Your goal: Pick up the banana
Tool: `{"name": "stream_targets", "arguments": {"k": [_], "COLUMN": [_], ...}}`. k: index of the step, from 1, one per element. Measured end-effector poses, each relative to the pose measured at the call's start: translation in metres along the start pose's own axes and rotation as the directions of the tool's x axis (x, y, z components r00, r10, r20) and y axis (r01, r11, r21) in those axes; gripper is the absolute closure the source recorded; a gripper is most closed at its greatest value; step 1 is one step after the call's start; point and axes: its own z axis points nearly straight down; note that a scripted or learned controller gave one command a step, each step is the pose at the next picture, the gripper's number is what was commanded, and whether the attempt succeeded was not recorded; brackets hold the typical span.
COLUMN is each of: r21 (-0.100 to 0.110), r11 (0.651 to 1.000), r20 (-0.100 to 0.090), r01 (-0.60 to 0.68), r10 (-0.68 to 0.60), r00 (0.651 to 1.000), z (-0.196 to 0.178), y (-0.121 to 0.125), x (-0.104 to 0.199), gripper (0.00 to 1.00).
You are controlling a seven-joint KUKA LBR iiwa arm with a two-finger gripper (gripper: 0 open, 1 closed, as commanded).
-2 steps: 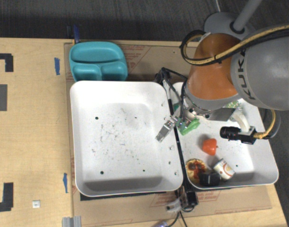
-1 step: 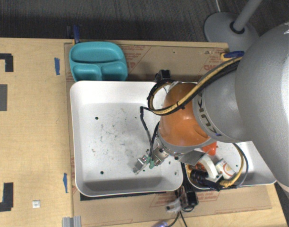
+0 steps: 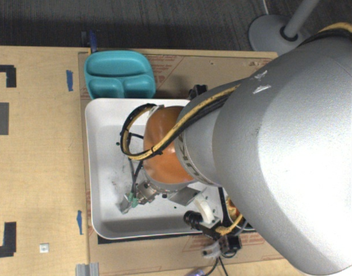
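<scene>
My grey arm, with its orange band (image 3: 164, 145), reaches from the right down into the left white bin (image 3: 100, 154). The gripper (image 3: 132, 200) hangs low over the bin floor near its front left part, with small green and metal parts at its tip. Black and yellow cables (image 3: 130, 140) loop beside the wrist. The bulk of the arm covers the bin's right half and everything to the right of it.
A teal moulded tray (image 3: 119, 76) lies just behind the bin's back rim. The bench top (image 3: 38, 154) to the left is brown board with blue and black tape marks. A grey stand base (image 3: 274, 32) sits at the back right.
</scene>
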Motion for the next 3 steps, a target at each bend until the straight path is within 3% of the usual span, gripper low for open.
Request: {"name": "stream_targets", "arguments": {"k": [1,2,3], "r21": [-0.005,0.006,0.003], "r11": [1.0,0.998,0.995], "r20": [0.0,-0.003,-0.004], "r01": [-0.001,-0.066,0.099], "r10": [0.001,0.066,-0.099], "r00": [1.0,0.998,0.995], "z": [-0.011,-0.087,0.0], "y": [0.001,0.003,0.004], "x": [0.0,0.007,0.009], "gripper": [1.0,1.0,1.0]}}
